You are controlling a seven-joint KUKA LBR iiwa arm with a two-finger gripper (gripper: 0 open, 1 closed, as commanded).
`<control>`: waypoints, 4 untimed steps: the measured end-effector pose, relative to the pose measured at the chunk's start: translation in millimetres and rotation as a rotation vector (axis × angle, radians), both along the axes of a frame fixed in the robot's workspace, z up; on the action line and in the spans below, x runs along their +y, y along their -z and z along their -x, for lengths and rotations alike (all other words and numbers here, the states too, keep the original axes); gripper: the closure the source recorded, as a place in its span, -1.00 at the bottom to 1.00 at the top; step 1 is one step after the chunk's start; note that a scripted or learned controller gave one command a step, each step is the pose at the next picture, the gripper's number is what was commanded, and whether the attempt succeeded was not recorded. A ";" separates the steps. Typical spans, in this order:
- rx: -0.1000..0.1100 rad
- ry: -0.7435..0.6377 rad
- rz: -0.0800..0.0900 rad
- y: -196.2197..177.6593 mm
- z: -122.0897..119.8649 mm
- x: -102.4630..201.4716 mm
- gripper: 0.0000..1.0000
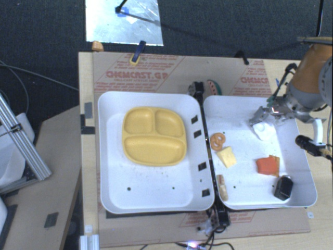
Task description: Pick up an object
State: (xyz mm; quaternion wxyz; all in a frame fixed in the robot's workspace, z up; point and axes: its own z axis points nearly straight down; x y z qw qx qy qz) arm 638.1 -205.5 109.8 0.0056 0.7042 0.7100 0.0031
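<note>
My gripper (261, 120) hangs over the upper right part of the right bin (244, 199), at the end of the grey arm with the orange band (312, 69). Directly under it lies a small white object (263, 132), touching or nearly touching it. Further objects lie in the same bin: a pretzel (217, 139), a yellow cheese wedge (227, 157), an orange-red block (268, 165), a black object (283, 187) in the near right corner, and a tan stick (222, 186) along the left wall.
The left bin (112, 191) holds a yellow divided plate (154, 136). Clips line the seam between the bins (204, 139). Cardboard lies under both bins. A shiny metal sheet (124, 14) lies on the floor beyond the bench.
</note>
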 end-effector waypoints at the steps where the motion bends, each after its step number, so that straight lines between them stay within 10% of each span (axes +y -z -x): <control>1: 0.010 0.003 -0.005 24.3 -32.6 0.3 -1.00; 2: 0.022 0.013 -0.008 25.7 122.5 -1.5 -1.00; 3: 0.009 0.007 -0.003 14.9 114.5 -1.2 1.00; 4: 0.011 0.008 -0.004 25.6 151.9 -0.9 1.00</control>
